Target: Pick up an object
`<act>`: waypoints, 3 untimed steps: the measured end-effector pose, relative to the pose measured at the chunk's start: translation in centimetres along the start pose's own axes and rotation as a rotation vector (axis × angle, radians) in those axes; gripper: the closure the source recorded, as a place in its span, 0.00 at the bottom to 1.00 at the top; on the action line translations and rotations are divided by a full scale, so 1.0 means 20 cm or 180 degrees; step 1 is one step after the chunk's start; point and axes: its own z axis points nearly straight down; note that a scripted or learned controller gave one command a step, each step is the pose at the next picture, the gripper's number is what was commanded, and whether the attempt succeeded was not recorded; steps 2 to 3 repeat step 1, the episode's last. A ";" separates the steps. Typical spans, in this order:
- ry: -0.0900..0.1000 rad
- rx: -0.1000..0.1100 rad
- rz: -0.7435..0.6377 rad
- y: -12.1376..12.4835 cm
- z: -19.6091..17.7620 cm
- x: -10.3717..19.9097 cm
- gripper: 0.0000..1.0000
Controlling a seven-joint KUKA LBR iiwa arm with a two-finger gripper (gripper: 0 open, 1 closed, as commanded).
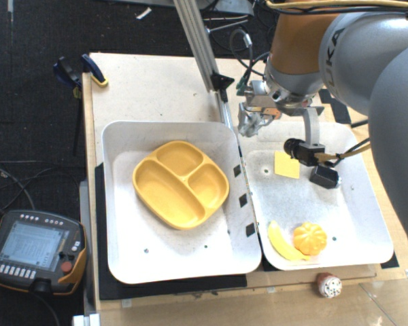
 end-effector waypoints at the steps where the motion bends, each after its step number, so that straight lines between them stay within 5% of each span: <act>1: 0.0004 0.0003 -0.0005 -0.07 0.04 0.31 1.00; 3: 0.0004 0.0003 -0.0005 -0.07 0.04 0.31 1.00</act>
